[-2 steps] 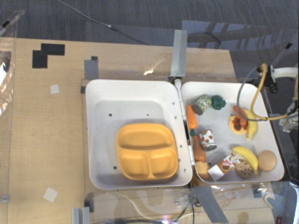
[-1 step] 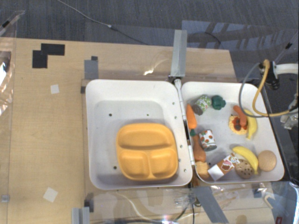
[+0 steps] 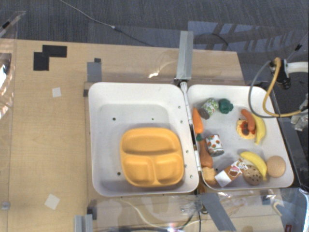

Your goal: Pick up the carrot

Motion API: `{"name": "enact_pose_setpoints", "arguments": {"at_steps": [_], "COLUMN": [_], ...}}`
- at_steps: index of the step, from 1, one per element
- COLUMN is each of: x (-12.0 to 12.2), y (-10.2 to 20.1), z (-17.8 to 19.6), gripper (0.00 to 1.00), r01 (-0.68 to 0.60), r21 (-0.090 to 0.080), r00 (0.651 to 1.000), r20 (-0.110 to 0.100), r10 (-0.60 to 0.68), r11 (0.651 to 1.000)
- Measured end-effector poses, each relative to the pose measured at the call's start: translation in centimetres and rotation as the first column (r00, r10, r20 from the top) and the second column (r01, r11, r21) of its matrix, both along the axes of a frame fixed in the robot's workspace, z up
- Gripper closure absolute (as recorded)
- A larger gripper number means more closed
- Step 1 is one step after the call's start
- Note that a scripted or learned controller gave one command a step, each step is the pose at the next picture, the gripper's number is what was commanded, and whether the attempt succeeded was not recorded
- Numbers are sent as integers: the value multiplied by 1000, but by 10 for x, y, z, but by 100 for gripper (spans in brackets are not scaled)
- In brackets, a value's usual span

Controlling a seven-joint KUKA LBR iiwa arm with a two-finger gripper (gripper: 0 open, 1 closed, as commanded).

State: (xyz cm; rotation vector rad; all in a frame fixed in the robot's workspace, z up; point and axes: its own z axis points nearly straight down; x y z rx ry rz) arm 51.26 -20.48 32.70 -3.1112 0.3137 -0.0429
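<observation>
Here we find the carrot [image 3: 197, 121] lying lengthwise against the left wall of the right bin [image 3: 285, 144], just beside the divider that separates it from the left bin [image 3: 101, 129] — a spot that leaves little room on its wall side, so we judge a grasp would have to close along the free side or across its narrow width. Just below it lie a small patterned can [image 3: 214, 144] and a brownish stick-like piece [image 3: 205, 156], near enough to crowd a descent. The other toys — a banana [image 3: 256, 162], a cookie [image 3: 252, 176], a green piece [image 3: 225, 106] — lie well apart from it. The yellow divided tray [image 3: 152, 155] sits in the left bin, apart from the job. As for the gripper, we cannot tell its state; the carrot rests untouched, so the pick is not yet begun.
</observation>
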Motion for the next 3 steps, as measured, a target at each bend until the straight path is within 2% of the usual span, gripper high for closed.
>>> {"name": "enact_pose_setpoints", "arguments": {"at_steps": [1,2,3], "x": [-19,29,95], "y": [-1,81,-1], "z": [-22,-72,30], "gripper": [100,100,100], "r01": [-1,4,2], "r21": [-8,-2,-12], "r00": [1000,1000,1000], "r20": [-22,-29,-18], "r10": [0,-4,-3], "r11": [1000,1000,1000]}}
